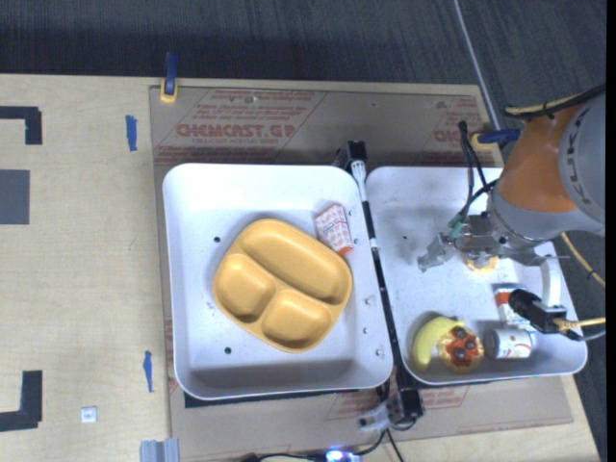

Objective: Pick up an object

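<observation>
Arm [568, 186] reaches in from the right over the right bin [414, 200], its orange band sitting above the bin's far right corner and the wrist bent down toward the bin floor. The gripper [460, 245] hangs low over the middle of that bin, pointing toward the divider between the two bins. Whether it is open or closed cannot be told from this angle, and nothing is seen held in it. Nearer the front rim, apart from the gripper, lie a yellow toy with a red patch [443, 343] and, just beside it, a white canister [512, 343]. The left bin [183, 258] holds a yellow divided tray [281, 283] with a small red-and-white packet [333, 227] at its far edge.
</observation>
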`<state>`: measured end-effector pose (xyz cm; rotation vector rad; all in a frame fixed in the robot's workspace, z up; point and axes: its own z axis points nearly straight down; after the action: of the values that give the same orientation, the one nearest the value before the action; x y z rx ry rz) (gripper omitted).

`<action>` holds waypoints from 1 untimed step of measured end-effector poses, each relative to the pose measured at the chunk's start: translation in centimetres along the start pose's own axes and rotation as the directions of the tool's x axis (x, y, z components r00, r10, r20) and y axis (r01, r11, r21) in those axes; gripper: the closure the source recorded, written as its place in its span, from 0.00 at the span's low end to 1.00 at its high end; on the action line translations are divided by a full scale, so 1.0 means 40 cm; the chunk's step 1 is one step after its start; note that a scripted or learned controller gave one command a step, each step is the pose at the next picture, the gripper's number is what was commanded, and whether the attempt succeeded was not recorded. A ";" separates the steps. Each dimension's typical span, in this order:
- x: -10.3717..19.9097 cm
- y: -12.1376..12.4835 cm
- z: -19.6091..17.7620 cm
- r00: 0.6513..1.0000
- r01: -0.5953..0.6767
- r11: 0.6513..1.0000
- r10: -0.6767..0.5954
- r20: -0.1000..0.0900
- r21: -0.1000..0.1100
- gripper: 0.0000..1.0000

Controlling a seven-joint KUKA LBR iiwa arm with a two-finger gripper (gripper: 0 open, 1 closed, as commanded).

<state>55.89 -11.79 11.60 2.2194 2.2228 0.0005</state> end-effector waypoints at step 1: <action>0.041 -0.174 0.075 1.000 -0.002 1.000 0.002 0.000 -0.001 0.00</action>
<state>48.93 -10.18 8.59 2.2213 2.2206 0.0019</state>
